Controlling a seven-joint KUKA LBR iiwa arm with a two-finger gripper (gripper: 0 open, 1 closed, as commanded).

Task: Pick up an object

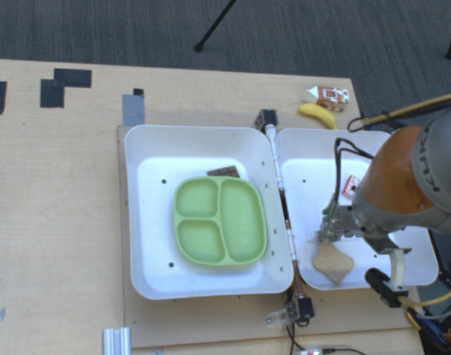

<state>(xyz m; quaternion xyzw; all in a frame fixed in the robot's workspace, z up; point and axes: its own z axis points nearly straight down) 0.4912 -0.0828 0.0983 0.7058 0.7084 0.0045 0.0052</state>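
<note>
Reaching in from the right of the camera view, the grey arm with its orange band hangs over the right white bin. The pincer sits low in that bin, just above a tan, lumpy object that lies near the bin's front edge. Whether the pincer touches the tan object cannot be told, and the arm's bulk hides how wide it stands; nothing is seen between its tips. A small red-and-white item lies in the same bin, partly covered by the arm.

The left white bin holds a light green divided tray with three compartments, lying flat near the bin's middle. A dark brown flat piece lies just behind the tray, touching or nearly touching its rear edge.

On the wooden surface behind the right bin lie a yellow banana and, just beside it, a small white-and-orange packet. Black patches mark the surface at the far left. A small grey block stands behind the left bin's rear corner. Black clamps sit between the two bins at the rear and at the front. Dark carpet lies beyond the surface.
</note>
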